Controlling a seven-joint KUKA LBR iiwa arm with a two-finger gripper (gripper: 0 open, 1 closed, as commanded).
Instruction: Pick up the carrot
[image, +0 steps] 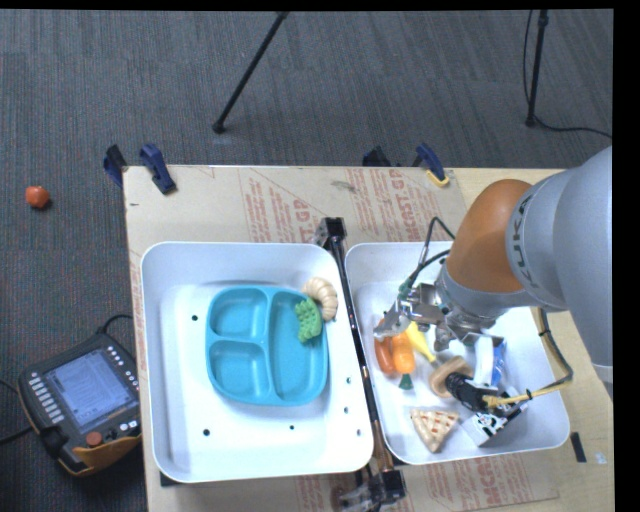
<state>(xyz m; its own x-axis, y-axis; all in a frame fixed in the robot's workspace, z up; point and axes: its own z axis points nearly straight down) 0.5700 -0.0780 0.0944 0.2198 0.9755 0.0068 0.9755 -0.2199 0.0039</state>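
The carrot (391, 356) is orange with a small green tip and lies in the left part of the right bin (545, 425). My gripper (400, 324) hangs just above its upper end, reaching in from the right under the grey arm with the orange band. A yellow piece (421, 343) lies against the carrot's right side, partly under the gripper. From this slant I cannot see whether anything is between the gripper's tips.
In the right bin also lie a tan ring-shaped piece (445, 374), a pizza slice (435, 427) and a blue-and-white item (491, 354). The left bin (165, 400) bears a blue divided plate (262, 355), a green broccoli (307, 320) and a pale croissant (322, 292).
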